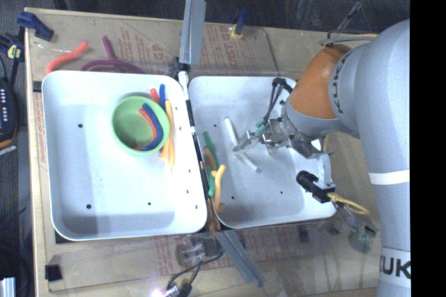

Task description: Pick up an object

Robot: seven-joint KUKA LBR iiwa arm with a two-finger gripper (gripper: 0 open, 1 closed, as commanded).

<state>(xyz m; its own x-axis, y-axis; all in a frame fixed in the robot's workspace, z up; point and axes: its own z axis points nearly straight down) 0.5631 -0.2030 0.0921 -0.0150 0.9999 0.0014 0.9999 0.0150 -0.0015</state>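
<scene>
right bin (279, 219) floor mostly bare, sticks (211, 166) crowd left wall, green bowl (139, 125) mid left bin (90, 191)

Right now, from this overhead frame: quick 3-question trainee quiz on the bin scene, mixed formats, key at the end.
1. True or false: the green bowl sits in the right bin.
2. Which bin is the gripper over? A) left bin B) right bin C) neither
3. Fill in: the yellow and green sticks in the right bin lie along its ____ wall.

Key:
1. False; it sits in the left bin, with coloured sticks in and beside it.
2. B
3. Left, next to the divide between the bins.
</scene>
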